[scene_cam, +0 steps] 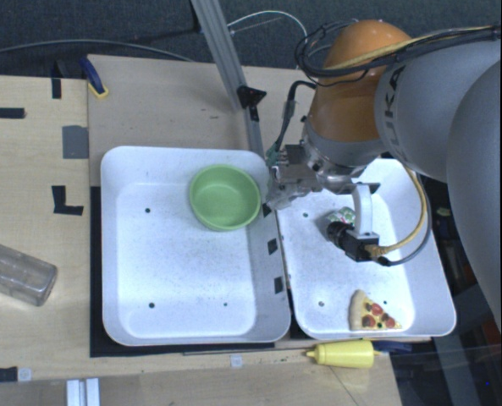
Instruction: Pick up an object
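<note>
We are seeing a bowl [225,197] sitting in the left bin [132,311], far right corner; a pizza slice [369,311] is lying in the right bin's [318,311] near part, a bottle [345,354] just beyond its near rim.

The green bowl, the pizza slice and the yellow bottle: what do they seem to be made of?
The green bowl looks like moulded plastic: one flat pale colour, smooth rounded rim, dull sheen. The pizza slice seems a toy, probably plastic or rubber, since its red spots look painted on. The yellow bottle looks like soft squeeze plastic, uniform in colour with a narrow nozzle. None can be told for certain.
</note>
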Available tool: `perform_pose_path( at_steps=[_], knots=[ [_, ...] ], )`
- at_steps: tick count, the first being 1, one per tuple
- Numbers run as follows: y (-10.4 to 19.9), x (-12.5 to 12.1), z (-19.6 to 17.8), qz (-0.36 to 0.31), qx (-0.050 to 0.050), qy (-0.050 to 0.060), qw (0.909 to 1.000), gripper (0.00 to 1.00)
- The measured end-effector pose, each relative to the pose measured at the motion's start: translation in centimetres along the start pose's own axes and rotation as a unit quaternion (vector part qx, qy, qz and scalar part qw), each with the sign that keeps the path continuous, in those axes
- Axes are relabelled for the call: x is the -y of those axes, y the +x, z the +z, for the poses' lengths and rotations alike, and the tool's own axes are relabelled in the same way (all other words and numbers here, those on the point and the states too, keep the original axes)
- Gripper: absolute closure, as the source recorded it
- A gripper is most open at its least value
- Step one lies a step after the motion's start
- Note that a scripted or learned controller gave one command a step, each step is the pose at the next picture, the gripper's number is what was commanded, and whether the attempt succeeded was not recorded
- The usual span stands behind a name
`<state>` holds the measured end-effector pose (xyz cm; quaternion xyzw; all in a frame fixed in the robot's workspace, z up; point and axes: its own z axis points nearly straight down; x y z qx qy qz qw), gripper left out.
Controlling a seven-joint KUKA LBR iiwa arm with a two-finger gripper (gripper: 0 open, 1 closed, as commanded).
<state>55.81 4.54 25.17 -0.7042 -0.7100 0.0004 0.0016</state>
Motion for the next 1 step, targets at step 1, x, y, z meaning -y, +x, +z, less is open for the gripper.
perform_pose_path(
  at_steps=[1],
  knots=[
    [5.56,0.99,0.95,0.000,0.000,0.000,1.0000,1.00]
  ],
)
